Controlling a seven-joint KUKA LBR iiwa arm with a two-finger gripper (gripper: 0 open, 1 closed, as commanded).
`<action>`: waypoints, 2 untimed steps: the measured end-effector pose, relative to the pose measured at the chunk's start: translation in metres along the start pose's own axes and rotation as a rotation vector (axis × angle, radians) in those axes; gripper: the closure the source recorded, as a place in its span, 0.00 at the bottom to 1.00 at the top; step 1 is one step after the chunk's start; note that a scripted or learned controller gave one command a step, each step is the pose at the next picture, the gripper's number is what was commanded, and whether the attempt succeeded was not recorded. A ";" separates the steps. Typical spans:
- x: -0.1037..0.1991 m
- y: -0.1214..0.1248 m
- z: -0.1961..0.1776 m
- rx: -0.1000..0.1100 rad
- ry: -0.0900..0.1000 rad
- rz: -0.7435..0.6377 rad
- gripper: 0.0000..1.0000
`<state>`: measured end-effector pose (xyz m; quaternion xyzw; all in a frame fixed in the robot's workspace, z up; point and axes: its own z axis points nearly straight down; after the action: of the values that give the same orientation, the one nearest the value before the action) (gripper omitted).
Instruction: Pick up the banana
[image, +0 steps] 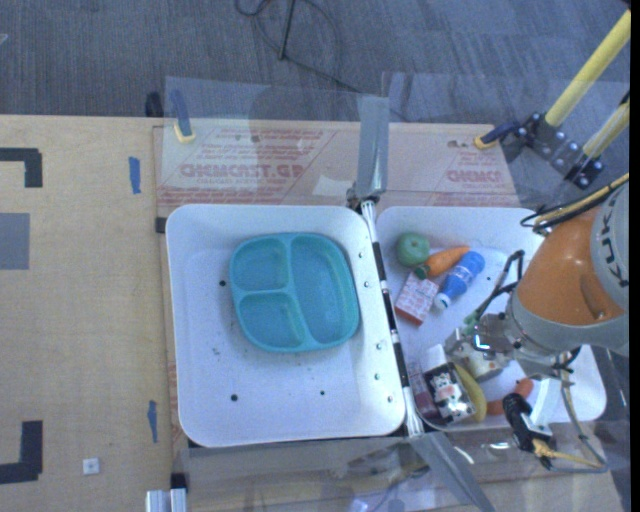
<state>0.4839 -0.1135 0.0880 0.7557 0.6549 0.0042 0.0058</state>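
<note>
The 2 white bins sit side by side under me. The left bin carries just 1 thing, a teal 3-compartment plate lying flat toward its far side, with bare white floor all round it and the most open room along the near wall. The right bin is crowded: a green apple and an orange carrot near the far wall, a blue bottle beside them, then a small red and white packet close to the divider. My gripper hangs low over the near half of this bin; I cannot tell how it stands or whether it has anything. The banana lies just below it, near the front rim, touching a dark packet.
</note>
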 end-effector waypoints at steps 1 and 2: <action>0.000 0.000 0.000 0.000 0.000 0.000 0.00; 0.000 0.000 0.000 0.000 0.000 0.000 0.00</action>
<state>0.4839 -0.1137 0.0880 0.7558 0.6548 0.0043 0.0058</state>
